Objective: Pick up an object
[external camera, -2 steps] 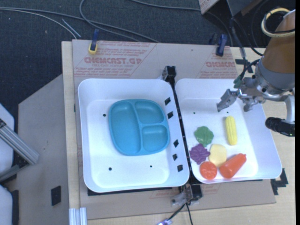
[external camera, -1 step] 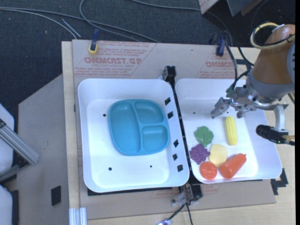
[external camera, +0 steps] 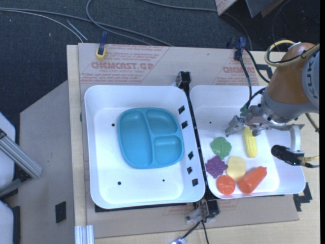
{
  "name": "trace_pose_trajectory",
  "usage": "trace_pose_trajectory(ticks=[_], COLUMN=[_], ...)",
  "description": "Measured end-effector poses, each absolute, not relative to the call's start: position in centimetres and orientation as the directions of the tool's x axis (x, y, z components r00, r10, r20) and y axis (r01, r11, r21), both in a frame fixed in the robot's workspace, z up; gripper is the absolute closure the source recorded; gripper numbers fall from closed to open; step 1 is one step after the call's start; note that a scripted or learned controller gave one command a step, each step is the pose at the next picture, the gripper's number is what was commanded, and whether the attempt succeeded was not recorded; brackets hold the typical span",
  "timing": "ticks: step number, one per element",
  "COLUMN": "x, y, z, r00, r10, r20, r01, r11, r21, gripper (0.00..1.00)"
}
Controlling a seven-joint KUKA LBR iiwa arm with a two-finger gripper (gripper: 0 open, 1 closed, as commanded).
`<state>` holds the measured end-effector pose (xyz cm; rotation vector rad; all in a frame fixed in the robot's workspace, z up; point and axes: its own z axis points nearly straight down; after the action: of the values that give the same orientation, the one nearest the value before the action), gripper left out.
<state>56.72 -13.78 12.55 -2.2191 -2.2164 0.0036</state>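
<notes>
I see two white bins on my bench: the left bin (external camera: 96,136) holds a big blue plate (external camera: 150,136) with three parts, and the right bin (external camera: 213,103) holds the toy food, so nothing is picked up yet and the whole grab is left to do. The arm (external camera: 292,85) comes in from 3 o'clock and its gripper (external camera: 246,127) hangs over the yellow corn (external camera: 250,142), with the green lettuce (external camera: 221,147) at 7 o'clock from it. Its fingers look spread and hold nothing, one tip sits just beside the corn's top, and the orange carrot (external camera: 252,179), yellow lemon (external camera: 236,165), purple grapes (external camera: 216,166) and red tomato (external camera: 226,185) lie toward 6 o'clock.
</notes>
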Motion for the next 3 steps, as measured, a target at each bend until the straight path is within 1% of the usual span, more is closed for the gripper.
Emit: trace_pose_trajectory(ticks=[1,2,3], x=[56.9,57.9,58.0], y=[-13.7,-13.4,-13.4], z=[13.9,18.9,24.3], r00=[0.001,-0.002,-0.001], r10=[1.000,1.000,1.000], r20=[0.001,-0.001,-0.001], r01=[1.000,1.000,1.000], r11=[-0.001,0.002,0.001], r21=[0.001,0.005,0.006], gripper=[1.00,1.00,1.00])
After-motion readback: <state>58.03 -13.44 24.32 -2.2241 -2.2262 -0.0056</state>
